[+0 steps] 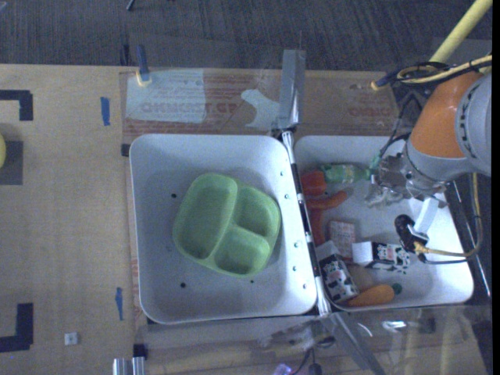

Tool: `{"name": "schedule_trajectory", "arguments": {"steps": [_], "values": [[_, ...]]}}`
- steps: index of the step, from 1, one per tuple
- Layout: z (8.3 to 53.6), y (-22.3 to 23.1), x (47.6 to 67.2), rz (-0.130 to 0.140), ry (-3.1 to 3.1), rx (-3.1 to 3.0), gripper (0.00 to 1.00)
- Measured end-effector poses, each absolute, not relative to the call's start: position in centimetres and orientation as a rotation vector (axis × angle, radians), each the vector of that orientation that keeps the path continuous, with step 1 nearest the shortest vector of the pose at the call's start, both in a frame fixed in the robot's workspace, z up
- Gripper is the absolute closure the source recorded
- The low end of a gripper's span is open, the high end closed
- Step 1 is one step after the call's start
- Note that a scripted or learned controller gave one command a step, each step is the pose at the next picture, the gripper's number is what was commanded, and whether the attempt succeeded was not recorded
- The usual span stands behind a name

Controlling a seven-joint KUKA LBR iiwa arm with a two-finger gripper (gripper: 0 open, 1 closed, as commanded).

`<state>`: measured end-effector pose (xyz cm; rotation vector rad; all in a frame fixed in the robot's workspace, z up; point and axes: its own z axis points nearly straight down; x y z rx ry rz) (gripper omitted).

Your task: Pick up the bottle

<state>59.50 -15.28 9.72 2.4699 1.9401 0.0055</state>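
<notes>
Here the bottle [346, 174], clear with a green label, lies on its side near the 12 o'clock wall of the right bin [453, 287], its long axis running from 9 to 3 o'clock. The tool [388, 186] hangs over that same bin, and the bottle lies at its 9 o'clock, just beside it, cap end toward the tool as far as I can judge. Whether the tool is released or clenched cannot be told from this slant; nothing shows in its grip.

The bin floor is crowded. Red and orange toy vegetables [319, 192] press against the bottle's 7 o'clock side, a small packet [341, 232] sits below them, and cow-patterned cartons [337, 278] and a carrot [375, 294] lie toward 6 o'clock. The left bin [156, 170] holds a green divided plate [227, 224]. The table [62, 209] is pale wood, over dark carpet.
</notes>
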Motion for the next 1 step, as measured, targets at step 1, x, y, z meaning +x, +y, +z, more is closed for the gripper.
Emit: {"name": "schedule_trajectory", "arguments": {"steps": [1], "values": [[8.64, -14.45, 63.64, 0.001, 1.683, 2.65, 1.0]]}}
